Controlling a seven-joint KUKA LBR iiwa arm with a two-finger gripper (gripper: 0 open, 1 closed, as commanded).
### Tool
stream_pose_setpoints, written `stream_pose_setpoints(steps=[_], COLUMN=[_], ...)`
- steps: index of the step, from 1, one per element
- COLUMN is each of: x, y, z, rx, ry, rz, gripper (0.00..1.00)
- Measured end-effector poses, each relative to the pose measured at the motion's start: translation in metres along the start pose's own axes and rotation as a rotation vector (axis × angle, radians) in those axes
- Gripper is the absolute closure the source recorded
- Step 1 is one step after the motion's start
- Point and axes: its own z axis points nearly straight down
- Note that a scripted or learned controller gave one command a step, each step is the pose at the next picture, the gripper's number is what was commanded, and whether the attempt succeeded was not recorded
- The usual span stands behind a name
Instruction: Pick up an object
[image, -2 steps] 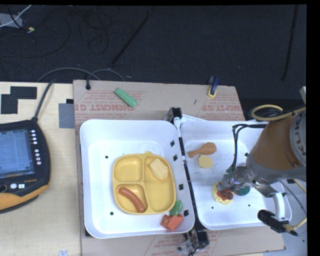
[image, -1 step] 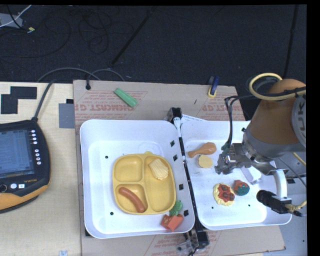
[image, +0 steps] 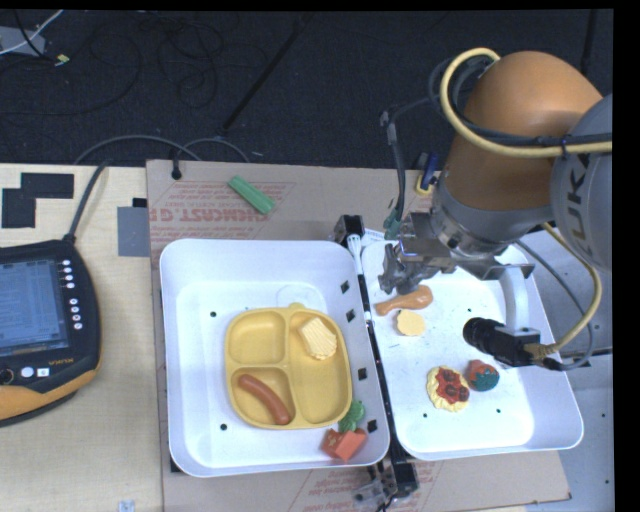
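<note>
**A:** The hand (image: 398, 272) was low in the far left corner of the right-hand white bin (image: 560, 425), tight against the divide between the two bins.

**B:** Apart or together?

**A:** I couldn't tell. It was a dark tangle from that angle. Right beneath it lay the orange drumstick-shaped toy (image: 412, 298), slanted, with its fat end to the right. I couldn't tell whether the hand touched it.

**B:** And around it?

**A:** A pale yellow round piece (image: 410, 324) sat just beside the drumstick on the near side. Further toward the front of that bin was a small round toy pizza with red toppings (image: 447, 389), and a red-and-teal lump (image: 483, 375) lay just to its right.

**B:** What about the other bin?

**A:** The left-hand white bin (image: 190, 300) carried a yellow divided plastic plate (image: 255, 338). A reddish-brown toy sausage (image: 264, 397) lay in the plate's near left compartment, and a crinkle-cut pale yellow slice (image: 320, 338) in its far right one. An orange toy carrot with a green top (image: 345, 440) was off the plate, in that bin's near right corner.

**B:** Anything outside the bins?

**A:** A green block (image: 251, 195) lay on the brown cardboard sheet (image: 200, 195) beyond the left bin. A black-and-orange handheld screen unit (image: 40, 320) rested on the table (image: 60, 450), well apart at the far left. The grey arm with its orange dome (image: 520, 100) loomed over the right bin.
</note>
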Motion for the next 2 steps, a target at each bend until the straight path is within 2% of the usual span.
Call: stream_pose_setpoints(steps=[1, 2], x=[-0.007, -0.003], y=[-0.021, -0.042], z=[-0.174, -0.009], rx=[-0.003, 0.034], ry=[-0.004, -0.008], rz=[0.013, 0.014], gripper=[1.0, 1.0])
